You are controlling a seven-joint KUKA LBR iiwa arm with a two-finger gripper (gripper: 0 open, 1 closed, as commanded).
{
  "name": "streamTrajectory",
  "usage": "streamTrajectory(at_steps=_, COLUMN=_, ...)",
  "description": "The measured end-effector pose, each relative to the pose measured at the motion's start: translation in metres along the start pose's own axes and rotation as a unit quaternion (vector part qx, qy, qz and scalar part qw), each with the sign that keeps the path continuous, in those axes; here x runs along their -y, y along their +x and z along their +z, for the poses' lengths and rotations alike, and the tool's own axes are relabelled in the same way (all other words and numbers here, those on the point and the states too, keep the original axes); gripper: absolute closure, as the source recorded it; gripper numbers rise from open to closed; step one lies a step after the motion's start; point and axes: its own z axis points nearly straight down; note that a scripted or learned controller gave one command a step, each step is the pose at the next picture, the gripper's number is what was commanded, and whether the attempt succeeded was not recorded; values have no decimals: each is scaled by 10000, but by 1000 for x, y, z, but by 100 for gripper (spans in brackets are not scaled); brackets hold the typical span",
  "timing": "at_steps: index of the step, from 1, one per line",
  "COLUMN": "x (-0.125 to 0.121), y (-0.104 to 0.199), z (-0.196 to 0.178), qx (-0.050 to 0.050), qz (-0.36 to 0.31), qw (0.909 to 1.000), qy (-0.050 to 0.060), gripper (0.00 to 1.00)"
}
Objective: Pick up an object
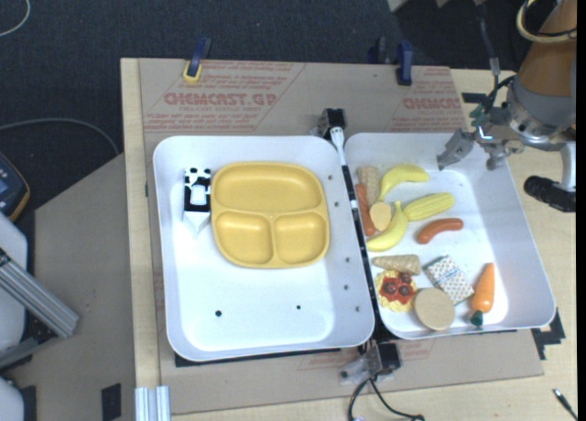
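The right bin (505, 227) holds several toy foods: a banana (403, 175), a corn cob (428, 203), a red sausage (439, 227), a second banana (392, 232), a carrot (484, 287), a pizza slice (396, 289), a round tan bun (434, 308) and a blue-and-white wrapped piece (447, 274). My gripper (474, 152) hangs over the bin's far right corner, above and to the right of the upper banana. Its fingers are spread open with nothing between them.
The left bin (265, 309) carries a yellow divided plate (271, 211) and a small black-and-white object (197, 190) beside the plate's left edge. Clamps hold the board at its far edge. The bins' shared wall runs down the middle.
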Motion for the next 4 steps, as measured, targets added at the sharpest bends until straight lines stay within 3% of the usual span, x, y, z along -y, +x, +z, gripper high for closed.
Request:
streamTrajectory(at_steps=1, x=7, y=-4, z=46, qx=1, qz=-1, qw=10000, qy=-7, gripper=0)
streamTrajectory(at_steps=2, x=7, y=-3, z=68, qx=5, qz=-11, qw=10000, qy=-15, gripper=0)
streamTrajectory(at_steps=3, x=6, y=-3, z=56, qx=13, qz=-13, qw=10000, qy=-41, gripper=100)
streamTrajectory(at_steps=4, x=6, y=-7, z=-9, qx=31, qz=3, qw=10000, qy=-83, gripper=100)
